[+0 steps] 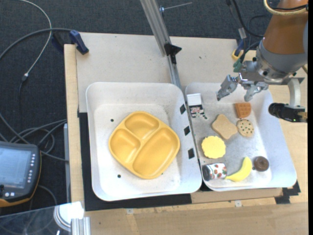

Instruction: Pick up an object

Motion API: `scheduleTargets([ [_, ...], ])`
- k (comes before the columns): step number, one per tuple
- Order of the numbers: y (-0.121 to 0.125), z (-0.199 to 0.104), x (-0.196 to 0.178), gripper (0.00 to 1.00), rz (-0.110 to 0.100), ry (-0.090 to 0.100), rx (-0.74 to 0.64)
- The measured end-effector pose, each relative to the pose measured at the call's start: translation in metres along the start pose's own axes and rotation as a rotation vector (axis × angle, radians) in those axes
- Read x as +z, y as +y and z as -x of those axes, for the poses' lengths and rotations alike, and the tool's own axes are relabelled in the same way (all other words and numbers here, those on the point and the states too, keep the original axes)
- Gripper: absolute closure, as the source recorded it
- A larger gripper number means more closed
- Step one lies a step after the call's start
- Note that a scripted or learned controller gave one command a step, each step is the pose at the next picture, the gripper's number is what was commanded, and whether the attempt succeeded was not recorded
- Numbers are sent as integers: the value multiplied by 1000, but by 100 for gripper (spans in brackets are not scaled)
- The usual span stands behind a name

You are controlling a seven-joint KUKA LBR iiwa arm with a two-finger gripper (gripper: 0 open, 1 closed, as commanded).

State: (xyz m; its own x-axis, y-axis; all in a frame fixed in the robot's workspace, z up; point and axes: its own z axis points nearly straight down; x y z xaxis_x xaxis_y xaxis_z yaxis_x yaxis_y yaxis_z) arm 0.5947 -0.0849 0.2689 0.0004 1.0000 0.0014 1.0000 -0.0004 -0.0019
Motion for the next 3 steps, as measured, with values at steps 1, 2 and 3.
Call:
scheduleTargets([
  [1, -26, 36, -32, 0, 6, -3, 3],
  [2, -66, 59, -62, 0, 6, -3, 2],
  [3, -64, 57, -71, 100, 7, -3, -2],
])
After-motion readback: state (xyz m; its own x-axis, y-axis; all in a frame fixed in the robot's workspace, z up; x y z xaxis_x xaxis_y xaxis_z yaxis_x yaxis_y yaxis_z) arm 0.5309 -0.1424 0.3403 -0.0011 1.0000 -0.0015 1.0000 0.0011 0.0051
